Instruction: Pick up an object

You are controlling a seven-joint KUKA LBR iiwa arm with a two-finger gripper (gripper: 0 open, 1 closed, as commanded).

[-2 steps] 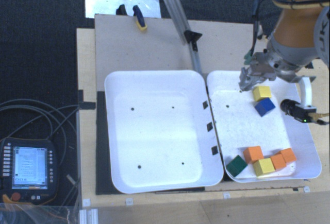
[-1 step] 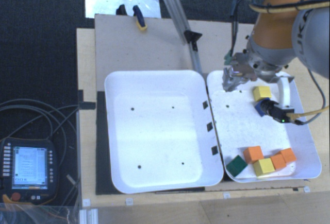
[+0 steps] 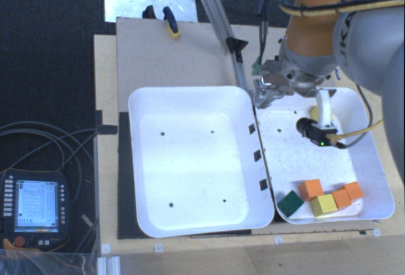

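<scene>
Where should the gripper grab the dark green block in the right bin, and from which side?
Probably from straight above, closing on the dark green block's near and far faces. It lies flat at the row's left end; the orange cube and yellow cube crowd its right side.

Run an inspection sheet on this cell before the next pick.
Surface: bench bearing left bin and right bin side by side.
Job's things: green block, yellow block and orange blocks, clustered at the right bin's near end.
Clutter: clamps at the bench's far edge.
Grippers: gripper over the right bin's far-left corner, well apart from the blocks.
Cables: grey cables looping on the floor at left.
Surroundings: teach pendant, slanted metal pole, dark carpet.
</scene>
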